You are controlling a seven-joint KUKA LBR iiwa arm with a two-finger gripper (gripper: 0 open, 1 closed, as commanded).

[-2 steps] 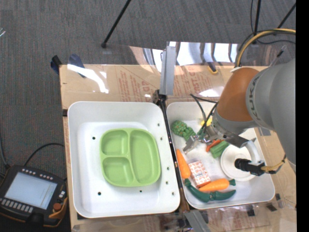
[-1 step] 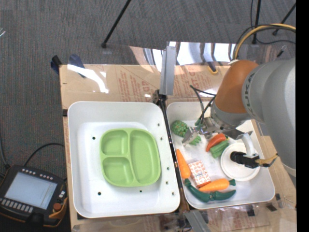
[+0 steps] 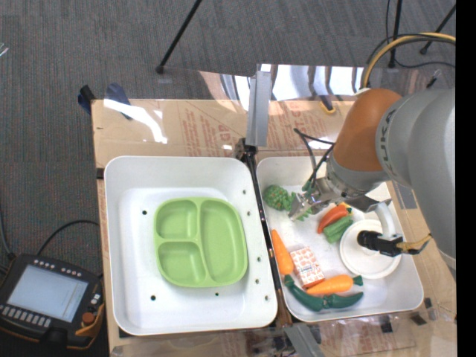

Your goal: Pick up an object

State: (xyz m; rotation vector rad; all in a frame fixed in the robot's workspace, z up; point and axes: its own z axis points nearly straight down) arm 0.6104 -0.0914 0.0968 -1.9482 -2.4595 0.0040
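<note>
Fingers (image 3: 303,205) hover low in the right bin (image 3: 413,288), just beside the green broccoli (image 3: 277,196); whether they're open or closed, I can't tell.

Around you: grey ribbed carpet floor (image 3: 89,28), black tripod legs (image 3: 182,28) crossing it, glare-streaked cardboard-covered surface (image 3: 186,121), a teach pendant (image 3: 44,300) with cable at lower left.
</note>
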